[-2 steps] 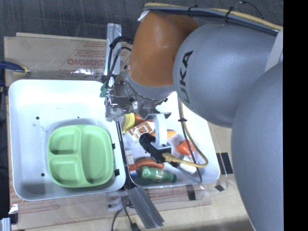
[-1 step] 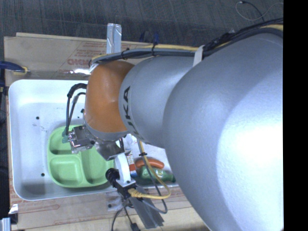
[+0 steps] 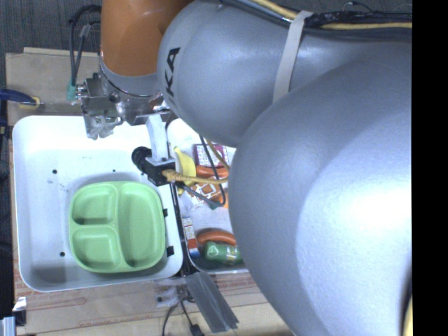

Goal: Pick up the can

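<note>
One likely can (image 3: pixel 217 249), orange-green, seen lying sideways in right bin (image 3: pixel 210 267), well right and nearer than gripper (image 3: pixel 98 123) over left bin (image 3: pixel 35 187); grip state cannot be told.

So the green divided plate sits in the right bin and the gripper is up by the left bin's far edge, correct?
Not quite. The green divided plate lies in the left bin, not the right one; the camera view shows it near that bin's front. The rest holds: the gripper is up by the left bin's far edge.
</note>
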Available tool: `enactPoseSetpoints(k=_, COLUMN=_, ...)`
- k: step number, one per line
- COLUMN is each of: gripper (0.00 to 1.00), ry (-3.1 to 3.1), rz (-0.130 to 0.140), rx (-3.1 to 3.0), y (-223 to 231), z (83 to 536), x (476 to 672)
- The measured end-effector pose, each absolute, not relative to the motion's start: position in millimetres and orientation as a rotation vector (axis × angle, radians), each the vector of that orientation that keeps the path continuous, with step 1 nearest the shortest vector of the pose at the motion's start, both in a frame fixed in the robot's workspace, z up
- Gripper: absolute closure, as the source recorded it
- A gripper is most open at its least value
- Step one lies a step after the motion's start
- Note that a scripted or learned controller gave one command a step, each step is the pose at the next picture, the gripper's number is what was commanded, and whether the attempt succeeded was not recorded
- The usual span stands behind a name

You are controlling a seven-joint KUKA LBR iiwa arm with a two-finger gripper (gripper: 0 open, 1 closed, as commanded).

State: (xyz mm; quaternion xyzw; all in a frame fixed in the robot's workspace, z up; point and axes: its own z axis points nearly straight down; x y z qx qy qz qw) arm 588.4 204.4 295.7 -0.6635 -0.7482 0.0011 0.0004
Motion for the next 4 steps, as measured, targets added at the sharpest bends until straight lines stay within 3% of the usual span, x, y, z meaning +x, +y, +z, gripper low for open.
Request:
enactPoseSetpoints(k=1, gripper=1.0, ry=-2.367, rz=0.009, rx=-2.062, y=206, z=267, x=510.1)
enactPoseSetpoints(k=2, gripper=1.0, ry=-2.47, rz=0.001, rx=-1.94, y=171, z=421, x=497.2)
enactPoseSetpoints(k=3, gripper=1.0, ry=-2.206, rz=0.01, rx=-2.233, y=211, z=334, x=493.1)
enactPoseSetpoints(k=4, gripper=1.0, ry=-2.512, rz=0.0, rx=-1.887, y=185, z=385, x=493.6)
